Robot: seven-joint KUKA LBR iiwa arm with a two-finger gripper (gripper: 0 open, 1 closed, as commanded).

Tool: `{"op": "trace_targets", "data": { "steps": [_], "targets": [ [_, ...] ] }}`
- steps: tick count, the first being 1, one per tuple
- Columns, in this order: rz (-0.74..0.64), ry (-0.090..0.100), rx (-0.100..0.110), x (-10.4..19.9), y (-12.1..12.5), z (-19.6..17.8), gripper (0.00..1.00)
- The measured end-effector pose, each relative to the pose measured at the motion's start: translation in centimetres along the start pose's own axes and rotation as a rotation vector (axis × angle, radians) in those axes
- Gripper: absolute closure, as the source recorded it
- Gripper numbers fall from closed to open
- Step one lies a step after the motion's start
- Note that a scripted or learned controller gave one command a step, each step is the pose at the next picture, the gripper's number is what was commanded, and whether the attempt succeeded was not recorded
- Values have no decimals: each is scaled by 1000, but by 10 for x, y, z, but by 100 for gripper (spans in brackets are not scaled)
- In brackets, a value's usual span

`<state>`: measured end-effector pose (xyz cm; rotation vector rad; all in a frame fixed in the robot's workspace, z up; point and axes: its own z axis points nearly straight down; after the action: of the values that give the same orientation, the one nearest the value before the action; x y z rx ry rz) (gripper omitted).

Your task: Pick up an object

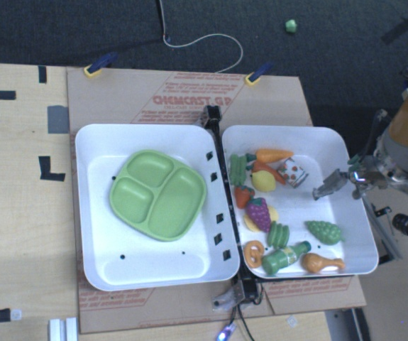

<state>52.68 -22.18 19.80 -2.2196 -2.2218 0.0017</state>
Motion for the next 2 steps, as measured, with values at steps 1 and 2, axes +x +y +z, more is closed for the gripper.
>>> {"op": "trace_targets", "data": {
  "steps": [1,2],
  "targets": [
    [-5,0,-9,54,-44,-127,0],
    [-2,-1,0,52,-43,-130,100]
  ]
}}
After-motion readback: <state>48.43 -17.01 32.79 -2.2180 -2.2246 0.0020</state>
